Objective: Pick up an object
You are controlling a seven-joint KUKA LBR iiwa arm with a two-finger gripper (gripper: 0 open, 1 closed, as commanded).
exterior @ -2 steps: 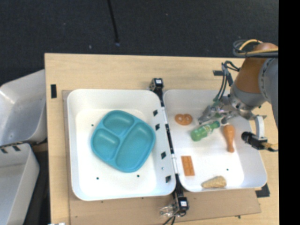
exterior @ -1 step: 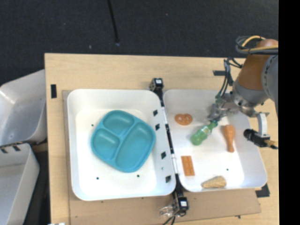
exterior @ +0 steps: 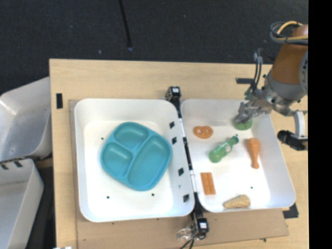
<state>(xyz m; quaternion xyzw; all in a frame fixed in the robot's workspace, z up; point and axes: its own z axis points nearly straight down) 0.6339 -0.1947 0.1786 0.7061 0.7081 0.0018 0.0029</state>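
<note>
Five small things lie in the right bin (exterior: 280, 188), and the fingers (exterior: 244, 117) are low at its far edge, over a round green thing (exterior: 241, 122); I cannot tell how open they are or whether they hold it. I judge this the grasp step. Next, close firmly and lift straight up; the bottle (exterior: 223, 149) lies just below-left.

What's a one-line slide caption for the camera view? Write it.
KUKA arm's hand lowered over a green object in the right bin; blue divided plate sits in the left bin.
</note>
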